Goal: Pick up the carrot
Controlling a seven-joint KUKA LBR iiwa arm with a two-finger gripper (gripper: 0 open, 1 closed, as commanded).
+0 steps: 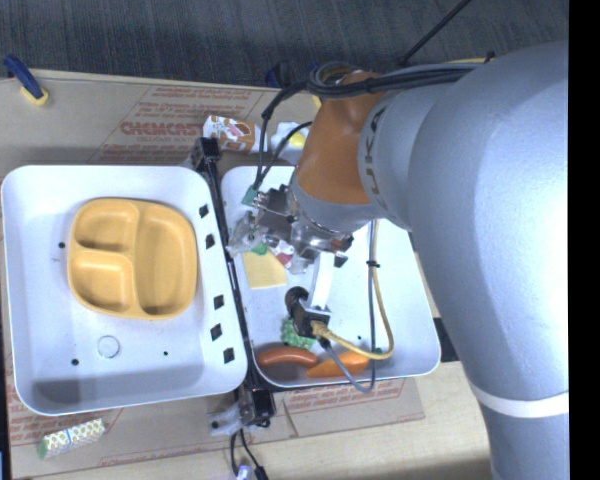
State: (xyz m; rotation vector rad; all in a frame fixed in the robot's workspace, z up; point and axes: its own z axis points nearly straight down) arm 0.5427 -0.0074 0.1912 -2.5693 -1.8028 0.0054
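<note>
The carrot [342, 365] lies orange along the near rim of the right bin [412, 320], partly behind a cable. Beside it to the left lies a reddish-brown sausage-like piece [283, 356], with a green piece [296, 336] just above it. My gripper [272, 236] hangs over the upper left part of the right bin, well above the carrot and apart from it. A pale yellow flat slice [264, 267] lies just below the gripper. The arm's grey body and orange band [338, 153] hide much of the right bin.
The left bin [30, 298] holds a yellow divided plate [133, 257]. A black divider strip [223, 268] runs between the two bins. A small packet [228, 131] sits beyond the bins on the cardboard. Cables loop over the right bin's near side.
</note>
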